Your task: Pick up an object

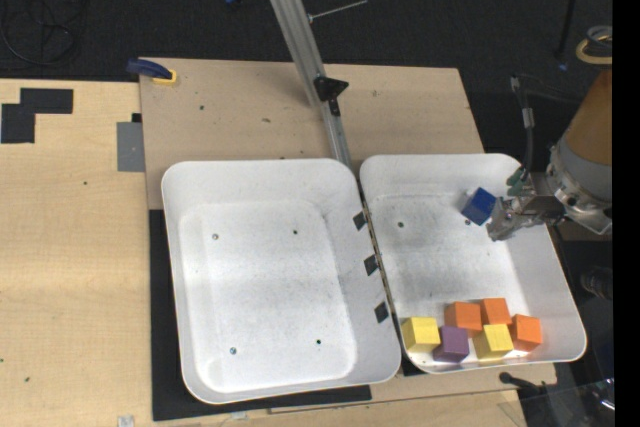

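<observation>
A blue block (480,206) shows tilted over the upper right part of the right bin (420,177). My gripper (503,221) reaches in from the right, and its tip sits right against the block's right side. Whether the block is gripped or only touched is not visible. Several blocks cluster at the right bin's front edge: a yellow block (422,331), a purple block (455,344), two orange blocks (463,316) (495,310), another yellow block (492,341) and a third orange block (526,330).
The left bin (190,185) lies beside the right one, joined by black clips (368,264). A slanted aluminium rail (300,35) rises behind the bins. A blue clamp (152,70) sits at the bench's far left corner.
</observation>
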`<action>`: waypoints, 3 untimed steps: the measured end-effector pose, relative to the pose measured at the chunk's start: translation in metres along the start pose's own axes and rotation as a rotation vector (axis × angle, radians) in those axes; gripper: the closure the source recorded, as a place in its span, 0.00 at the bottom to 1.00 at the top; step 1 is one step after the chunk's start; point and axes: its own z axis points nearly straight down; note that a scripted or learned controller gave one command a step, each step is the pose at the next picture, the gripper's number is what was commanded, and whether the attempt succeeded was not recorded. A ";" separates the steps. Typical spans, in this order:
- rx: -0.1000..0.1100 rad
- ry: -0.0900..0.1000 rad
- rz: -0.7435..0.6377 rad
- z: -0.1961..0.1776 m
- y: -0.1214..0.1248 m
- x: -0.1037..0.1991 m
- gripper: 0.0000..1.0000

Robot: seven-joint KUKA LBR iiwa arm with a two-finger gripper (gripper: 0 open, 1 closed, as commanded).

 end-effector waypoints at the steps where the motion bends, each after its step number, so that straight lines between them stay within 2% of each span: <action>1: 0.004 0.000 0.002 0.013 0.011 0.047 1.00; 2: 0.002 -0.002 0.003 0.008 0.022 0.093 1.00; 3: 0.002 -0.001 0.003 0.021 0.041 0.136 1.00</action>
